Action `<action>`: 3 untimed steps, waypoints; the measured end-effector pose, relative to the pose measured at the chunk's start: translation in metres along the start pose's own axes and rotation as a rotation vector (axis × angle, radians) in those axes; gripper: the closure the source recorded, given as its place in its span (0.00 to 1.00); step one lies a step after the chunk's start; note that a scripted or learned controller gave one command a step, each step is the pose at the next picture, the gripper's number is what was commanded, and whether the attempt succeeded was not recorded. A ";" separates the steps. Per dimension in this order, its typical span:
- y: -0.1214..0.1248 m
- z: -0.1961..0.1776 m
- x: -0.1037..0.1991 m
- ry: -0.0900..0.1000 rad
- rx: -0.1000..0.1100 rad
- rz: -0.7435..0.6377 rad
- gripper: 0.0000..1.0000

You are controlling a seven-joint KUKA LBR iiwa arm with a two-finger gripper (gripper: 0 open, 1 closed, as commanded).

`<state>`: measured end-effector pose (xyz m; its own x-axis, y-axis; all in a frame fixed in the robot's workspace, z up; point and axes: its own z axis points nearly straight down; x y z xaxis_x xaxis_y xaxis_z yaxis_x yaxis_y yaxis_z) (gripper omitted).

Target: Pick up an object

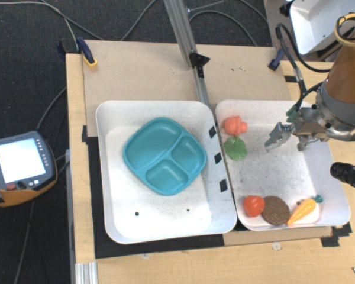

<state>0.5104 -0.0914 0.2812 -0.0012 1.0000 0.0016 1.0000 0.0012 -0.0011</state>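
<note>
Approach step, nothing grasped yet. Jaws [287,136] hang spread over the right bin [337,215], upper part, w/ bare floor under them. Nearest picks: green ball [235,149] and orange toy [234,125] to their left by the bin wall. Next move, I'd judge: shift left, drop, close. Tomato [254,205], brown disc [275,210], carrot [302,210] crowd the near edge. Teal plate [164,155] in left bin [115,218], well apart

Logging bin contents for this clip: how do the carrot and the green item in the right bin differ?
The carrot is orange and elongated; the green item is round. The carrot lies at the right bin's near edge beside a brown disc; the green item sits at the far left, just below an orange-pink toy. Both lie apart from the gripper.
</note>
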 end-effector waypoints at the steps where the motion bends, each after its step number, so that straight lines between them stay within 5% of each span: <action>1: -0.006 0.045 -0.004 0.000 0.005 0.002 0.00; 3: -0.001 0.137 -0.002 0.001 0.006 0.002 0.00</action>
<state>0.5093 -0.0933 0.1441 0.0006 1.0000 0.0025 1.0000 -0.0006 -0.0072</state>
